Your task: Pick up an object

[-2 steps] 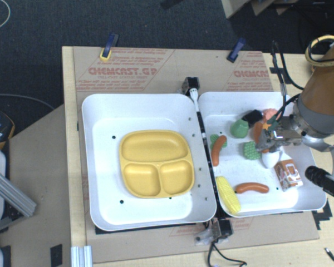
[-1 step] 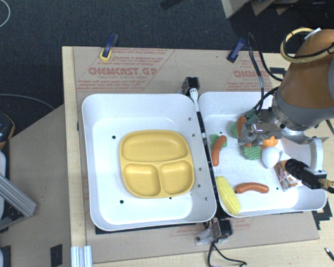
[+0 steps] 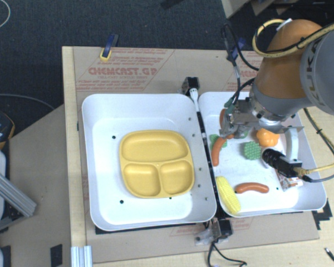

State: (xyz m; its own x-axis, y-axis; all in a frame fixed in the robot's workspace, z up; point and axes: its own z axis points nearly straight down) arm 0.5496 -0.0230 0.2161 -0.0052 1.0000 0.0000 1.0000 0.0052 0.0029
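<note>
Cardboard-topped bench, two white bins. Gripper (image 3: 234, 128) hovers by the right bin's (image 3: 314, 196) left wall above a carrot (image 3: 216, 149); can't tell its grip. Nothing lifted yet, pickup's all left.

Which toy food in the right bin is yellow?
The corn, by the bin's front left corner; the carrot, sausage and others are orange, reddish or green.

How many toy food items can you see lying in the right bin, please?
5: a carrot by the left wall, a corn cob at the front left, a sausage at the front, a green piece mid-bin, and an orange piece beside the arm, which may hide more.
</note>
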